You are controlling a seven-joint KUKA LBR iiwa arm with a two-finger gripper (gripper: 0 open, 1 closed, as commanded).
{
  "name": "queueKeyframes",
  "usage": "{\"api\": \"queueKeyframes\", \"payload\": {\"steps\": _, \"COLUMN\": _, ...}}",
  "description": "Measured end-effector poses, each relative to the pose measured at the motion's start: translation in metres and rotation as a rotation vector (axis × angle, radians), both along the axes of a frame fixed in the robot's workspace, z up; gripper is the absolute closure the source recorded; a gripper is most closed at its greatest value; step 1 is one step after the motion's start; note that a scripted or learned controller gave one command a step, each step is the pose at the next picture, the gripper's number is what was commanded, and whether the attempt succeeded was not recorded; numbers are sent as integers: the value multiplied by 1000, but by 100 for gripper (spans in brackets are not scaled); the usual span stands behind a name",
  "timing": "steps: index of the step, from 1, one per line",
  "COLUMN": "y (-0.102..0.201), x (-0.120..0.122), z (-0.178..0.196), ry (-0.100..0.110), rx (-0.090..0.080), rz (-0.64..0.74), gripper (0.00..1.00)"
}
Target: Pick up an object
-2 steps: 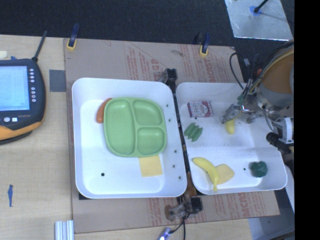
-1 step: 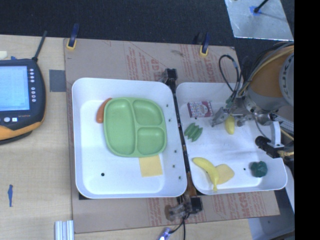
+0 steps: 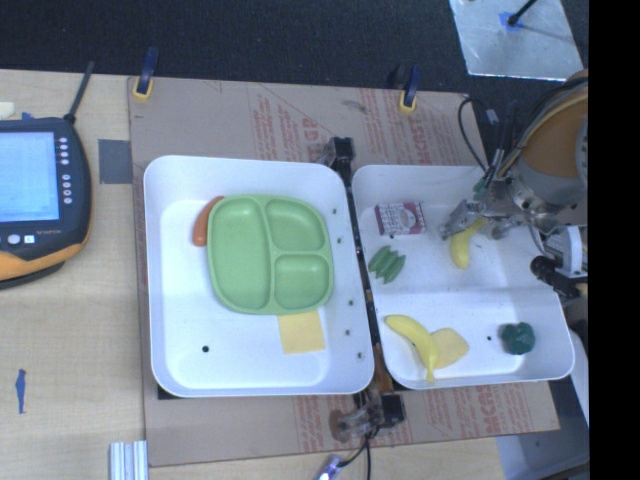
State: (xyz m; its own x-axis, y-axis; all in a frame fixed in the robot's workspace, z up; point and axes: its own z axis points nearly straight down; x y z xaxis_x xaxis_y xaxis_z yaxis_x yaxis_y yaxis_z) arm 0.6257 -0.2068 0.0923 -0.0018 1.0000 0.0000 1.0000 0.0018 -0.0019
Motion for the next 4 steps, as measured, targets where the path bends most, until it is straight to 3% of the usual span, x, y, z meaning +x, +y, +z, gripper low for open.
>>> {"api": "queueKeyframes", "payload": {"steps": 1, "y": 18, "x": 31, "z": 24, "ry": 0, "rx": 1, "rz": 1, "gripper": 0}}
{"api": "queueKeyframes", "payload": {"steps": 2, "y": 30, "x": -15, "z": -1, "ry": 3, "rx": -1, "rz": 2, "gripper": 0}}
{"api": "queueKeyframes", "payload": {"steps": 3, "y": 29, "x": -15, "z": 10, "ry": 4, "rx": -2, "rz": 3, "gripper": 100}}
{"api": "queueKeyframes", "payload": {"steps": 4, "y": 132, "x": 23, "z": 100, "ry": 0, "rx": 1, "rz": 3, "gripper": 100}}
